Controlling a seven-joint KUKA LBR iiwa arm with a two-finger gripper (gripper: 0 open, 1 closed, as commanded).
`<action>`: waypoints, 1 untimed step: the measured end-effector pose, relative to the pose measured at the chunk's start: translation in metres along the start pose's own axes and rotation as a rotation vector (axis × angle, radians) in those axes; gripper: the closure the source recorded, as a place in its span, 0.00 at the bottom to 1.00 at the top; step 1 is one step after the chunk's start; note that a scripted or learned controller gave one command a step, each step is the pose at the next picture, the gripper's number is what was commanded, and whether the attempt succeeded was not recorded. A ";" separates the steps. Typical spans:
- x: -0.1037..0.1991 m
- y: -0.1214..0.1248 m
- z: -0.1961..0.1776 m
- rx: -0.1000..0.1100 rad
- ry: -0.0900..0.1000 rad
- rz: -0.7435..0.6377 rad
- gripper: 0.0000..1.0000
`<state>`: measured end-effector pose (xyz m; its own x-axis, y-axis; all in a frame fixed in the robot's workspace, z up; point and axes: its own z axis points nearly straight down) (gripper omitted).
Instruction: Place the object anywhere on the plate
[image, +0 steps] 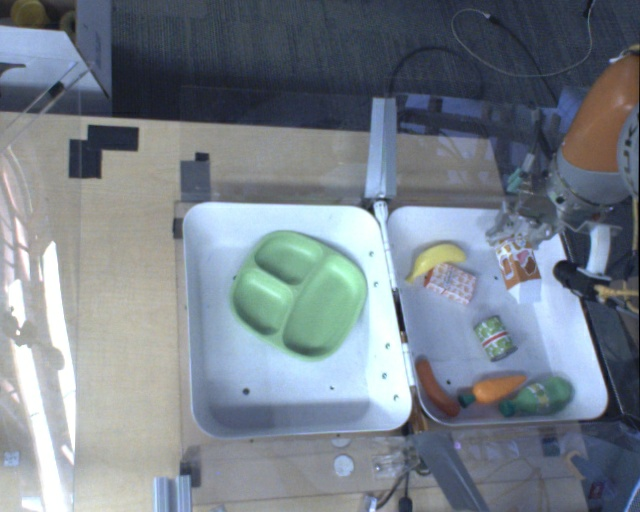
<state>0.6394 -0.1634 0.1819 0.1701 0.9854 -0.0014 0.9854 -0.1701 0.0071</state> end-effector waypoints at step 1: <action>0.075 0.019 -0.018 0.000 0.002 0.029 1.00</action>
<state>0.6705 -0.0923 0.1999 0.1984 0.9801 0.0011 0.9801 -0.1984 0.0075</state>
